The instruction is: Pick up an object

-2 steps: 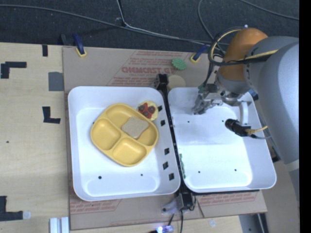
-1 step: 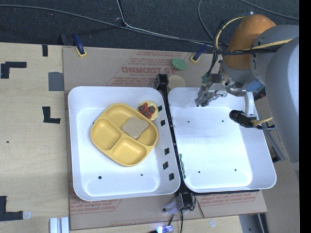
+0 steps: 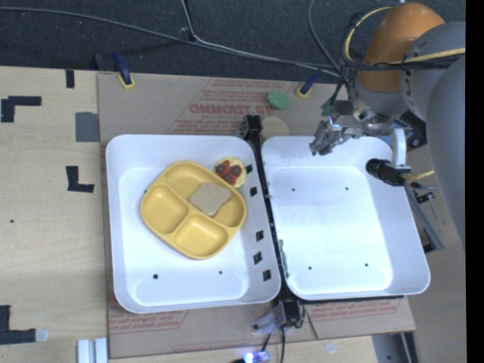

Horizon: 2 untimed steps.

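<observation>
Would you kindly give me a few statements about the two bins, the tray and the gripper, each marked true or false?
1. The yellow plastic compartment tray lies in the left white bin. True.
2. A tan slice of toy bread rests on the tray. True.
3. The two-finger gripper hangs over the left bin. False: it is above the far edge of the right white bin.
4. The small dark red and yellow toy lies in the right bin. False: it lies in the left bin, at the tray's far right corner.
5. A small green object sits on the cardboard beyond the bins. True.
</observation>
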### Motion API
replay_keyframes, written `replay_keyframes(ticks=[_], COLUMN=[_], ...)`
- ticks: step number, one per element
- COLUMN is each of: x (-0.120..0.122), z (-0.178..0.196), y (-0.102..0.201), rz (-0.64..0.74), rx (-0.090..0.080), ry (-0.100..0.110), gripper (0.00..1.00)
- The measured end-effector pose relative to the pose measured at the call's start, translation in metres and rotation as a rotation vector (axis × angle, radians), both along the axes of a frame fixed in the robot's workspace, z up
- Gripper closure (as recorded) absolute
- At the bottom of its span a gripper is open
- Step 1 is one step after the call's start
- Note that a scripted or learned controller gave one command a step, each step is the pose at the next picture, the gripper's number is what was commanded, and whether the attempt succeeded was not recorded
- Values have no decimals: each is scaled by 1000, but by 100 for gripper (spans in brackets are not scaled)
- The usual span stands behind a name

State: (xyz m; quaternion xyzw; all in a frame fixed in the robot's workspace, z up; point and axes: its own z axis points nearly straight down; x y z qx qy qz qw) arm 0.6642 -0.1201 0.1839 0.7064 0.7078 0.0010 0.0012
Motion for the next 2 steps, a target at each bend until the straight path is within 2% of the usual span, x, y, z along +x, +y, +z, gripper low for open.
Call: replay_keyframes(ticks=[1, 2], x=[1, -13], z=[37, 39], y=[0, 52], rz=[0, 3], rx=[0, 1], ry=[0, 4], gripper=[100, 100])
